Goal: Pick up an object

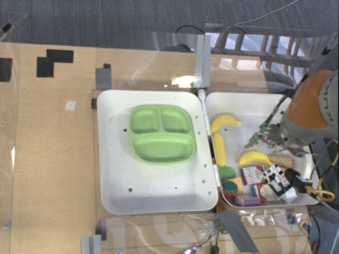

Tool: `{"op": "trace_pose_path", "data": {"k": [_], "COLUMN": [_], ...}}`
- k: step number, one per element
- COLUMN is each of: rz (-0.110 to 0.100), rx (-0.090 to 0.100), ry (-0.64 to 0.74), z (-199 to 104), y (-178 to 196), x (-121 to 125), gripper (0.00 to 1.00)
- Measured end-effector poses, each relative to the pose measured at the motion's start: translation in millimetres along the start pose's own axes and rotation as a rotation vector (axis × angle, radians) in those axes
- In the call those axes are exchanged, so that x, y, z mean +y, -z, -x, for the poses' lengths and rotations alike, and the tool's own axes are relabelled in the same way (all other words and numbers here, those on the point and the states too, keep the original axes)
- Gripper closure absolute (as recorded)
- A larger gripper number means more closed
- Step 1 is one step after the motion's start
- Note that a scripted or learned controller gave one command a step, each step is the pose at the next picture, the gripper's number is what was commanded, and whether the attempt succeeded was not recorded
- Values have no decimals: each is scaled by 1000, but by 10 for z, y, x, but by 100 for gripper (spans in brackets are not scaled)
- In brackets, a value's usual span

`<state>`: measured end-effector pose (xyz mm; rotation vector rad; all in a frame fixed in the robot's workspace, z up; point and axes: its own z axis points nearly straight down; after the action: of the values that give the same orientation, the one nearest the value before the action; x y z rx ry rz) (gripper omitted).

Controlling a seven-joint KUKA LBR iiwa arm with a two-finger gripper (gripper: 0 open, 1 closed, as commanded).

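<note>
Since your arm is hanging over the right bin (254, 102) with nothing lifted yet, you're still lining up a grab, so pick one target and commit. The hand (263, 136) is hovering above the open white patch between the upper banana (225, 121) and the smaller banana (255, 158), and that smaller banana, sitting just below the hand, is looking like the easiest thing to go for. I'd be coming straight down with one finger on each side of its thin middle, squeezing across the width instead of along the curve, because a curved skin is probably going to slide out sideways otherwise. Keep away from the pile at the bottom of the bin, where the red box (251, 174), the black and white toy (275, 177) and the green block (226, 172) are crowding each other and you'd likely be clipping two things at once.

The hand itself is blurry and partly tucked under the orange wrist, so I honestly can't tell what state it's in. Nothing is showing in its grip, and it isn't clearly touching either banana. The green divided plate (161, 133) is sitting alone in the left bin (114, 194), but it's flat and awkward to grip.
</note>
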<state>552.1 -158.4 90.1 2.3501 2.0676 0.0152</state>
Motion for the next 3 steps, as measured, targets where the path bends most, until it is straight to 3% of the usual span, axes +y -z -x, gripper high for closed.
{"op": "trace_pose_path", "data": {"k": [1, 2, 3], "rz": [2, 3, 3], "rx": [0, 1, 1], "ry": [-14, 63, 205], "z": [50, -468, 172], "y": [14, 1, 14], "x": [-599, 33, -517], "gripper": [0, 0, 0]}}
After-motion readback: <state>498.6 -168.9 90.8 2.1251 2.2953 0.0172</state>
